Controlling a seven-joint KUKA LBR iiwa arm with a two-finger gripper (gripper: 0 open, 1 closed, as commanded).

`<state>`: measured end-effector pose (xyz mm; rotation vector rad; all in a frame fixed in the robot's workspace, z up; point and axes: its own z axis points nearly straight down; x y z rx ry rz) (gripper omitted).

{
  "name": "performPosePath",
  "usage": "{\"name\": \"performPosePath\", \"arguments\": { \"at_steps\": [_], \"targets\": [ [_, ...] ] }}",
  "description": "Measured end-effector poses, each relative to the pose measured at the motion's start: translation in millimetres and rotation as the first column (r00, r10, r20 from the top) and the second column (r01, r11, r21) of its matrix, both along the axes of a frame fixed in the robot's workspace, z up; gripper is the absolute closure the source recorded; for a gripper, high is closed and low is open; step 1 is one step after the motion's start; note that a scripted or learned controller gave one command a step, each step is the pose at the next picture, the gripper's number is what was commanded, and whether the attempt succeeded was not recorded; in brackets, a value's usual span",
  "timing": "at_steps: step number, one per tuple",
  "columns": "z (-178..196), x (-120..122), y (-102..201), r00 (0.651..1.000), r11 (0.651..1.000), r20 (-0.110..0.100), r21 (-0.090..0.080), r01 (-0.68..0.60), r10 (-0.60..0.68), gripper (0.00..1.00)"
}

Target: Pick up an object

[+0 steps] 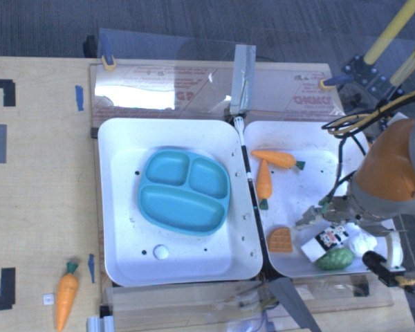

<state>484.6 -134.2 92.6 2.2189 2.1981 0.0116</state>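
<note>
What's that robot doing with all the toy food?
A robot arm reaches into the right bin from the right, trying to pick something up. Its gripper hangs low in the near right corner, close above a green toy and a white packet. Nothing can be seen between its fingers yet. Two toy carrots and a small waffle lie in the same bin. The left bin holds a blue divided plate, and another carrot lies outside on the bench.
</note>
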Motion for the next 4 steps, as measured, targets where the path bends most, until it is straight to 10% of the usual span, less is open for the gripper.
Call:
{"name": "performPosePath", "arguments": {
  "at_steps": [1,2,3,4],
  "targets": [
    [95,106,63,0.996,0.996,-0.009,0.008,-0.086,0.087,0.00],
    [-6,156,39,0.951,0.951,-0.014,0.006,-0.309,0.309,0.00],
    [-8,177,31,0.990,0.990,-0.014,0.006,-0.140,0.140,0.00],
    [2,176,31,0.989,0.990,-0.019,0.004,-0.144,0.144,1.00]
  ]
}}
